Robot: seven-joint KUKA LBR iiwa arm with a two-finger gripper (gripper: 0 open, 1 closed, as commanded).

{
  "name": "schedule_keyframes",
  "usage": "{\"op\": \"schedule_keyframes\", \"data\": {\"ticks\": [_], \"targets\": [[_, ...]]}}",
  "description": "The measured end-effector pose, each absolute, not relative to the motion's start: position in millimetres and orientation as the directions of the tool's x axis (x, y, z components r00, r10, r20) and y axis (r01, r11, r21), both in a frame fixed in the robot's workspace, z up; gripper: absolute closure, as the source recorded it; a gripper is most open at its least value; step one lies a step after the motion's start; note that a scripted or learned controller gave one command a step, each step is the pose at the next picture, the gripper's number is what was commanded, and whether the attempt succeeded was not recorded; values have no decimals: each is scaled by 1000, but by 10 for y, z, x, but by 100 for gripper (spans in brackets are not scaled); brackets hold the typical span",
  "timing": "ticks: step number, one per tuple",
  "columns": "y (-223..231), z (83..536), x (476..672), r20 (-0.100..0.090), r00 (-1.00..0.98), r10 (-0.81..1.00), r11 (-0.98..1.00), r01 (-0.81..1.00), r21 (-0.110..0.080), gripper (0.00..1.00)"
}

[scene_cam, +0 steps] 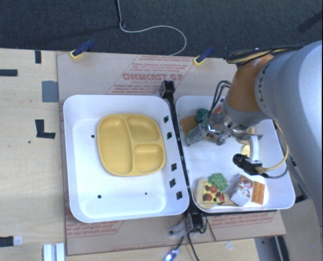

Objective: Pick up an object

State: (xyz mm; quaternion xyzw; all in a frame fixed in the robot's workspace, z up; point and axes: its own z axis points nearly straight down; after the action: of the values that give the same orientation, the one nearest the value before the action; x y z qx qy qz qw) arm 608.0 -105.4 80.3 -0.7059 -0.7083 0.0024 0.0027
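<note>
End effector near right bin's left wall, finger state unclear, bare floor below.

The bins look like smooth white plastic – slightly glossy. The yellow plate is matt plastic; beneath lies brown printed cardboard on a pale wood-look bench

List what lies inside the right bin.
In the right bin: the gripper beside a brown piece and a teal piece, a pizza slice, broccoli and a small carton. The arm covers the bin's far right corner.
</note>
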Motion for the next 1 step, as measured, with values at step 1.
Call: {"op": "schedule_keyframes", "data": {"ticks": [1], "targets": [[-949, 1016, 6672, 3, -2, 1000, 2, 1000, -15, 0]]}}
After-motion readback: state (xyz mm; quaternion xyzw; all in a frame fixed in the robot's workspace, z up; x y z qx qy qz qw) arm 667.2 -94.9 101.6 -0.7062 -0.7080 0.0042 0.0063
